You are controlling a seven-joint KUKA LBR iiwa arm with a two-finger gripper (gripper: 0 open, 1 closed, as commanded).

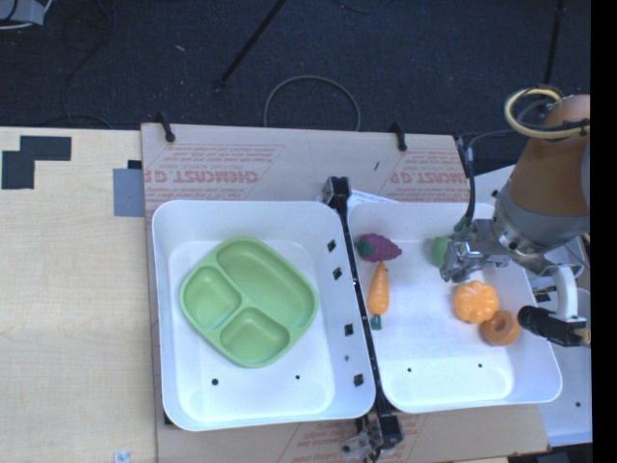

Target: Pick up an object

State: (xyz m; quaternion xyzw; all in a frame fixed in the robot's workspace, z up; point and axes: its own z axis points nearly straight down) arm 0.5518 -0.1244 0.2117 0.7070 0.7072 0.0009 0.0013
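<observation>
From my station I see two shallow white bins side by side on the desk [67, 297], resting on a sheet of cardboard [289, 167] with red print on it.

The left bin [183, 394] holds one thing: a light green divided plate [248, 300], three compartments, lying flat and turned at a slant toward the bin's middle. Its compartments have nothing in them.

The right bin [453, 384] holds the small items. Near the divider at the upper left lies a purple piece [379, 248], which looks like a toy bunch of grapes. Just below it, an orange toy carrot [378, 290] lies roughly upright in the picture, its green tip pointing down toward me. Further right, a yellow-orange piece shaped like a small pumpkin [475, 302] sits in the bin's middle-right area, and touching or just beside it on the lower right is a darker orange ring-like piece [499, 329]. A green object [441, 249] shows near the upper right, partly hidden behind the arm's metal parts; I cannot tell what it is.

The arm [549, 186] comes in from the right, and the claw [463, 263] sits low over the right bin, between the green object and the pumpkin piece, just above the latter. I cannot tell how the claw stands, and I see nothing clearly gripped in it. All the pickable items lie on the bin floor.
</observation>
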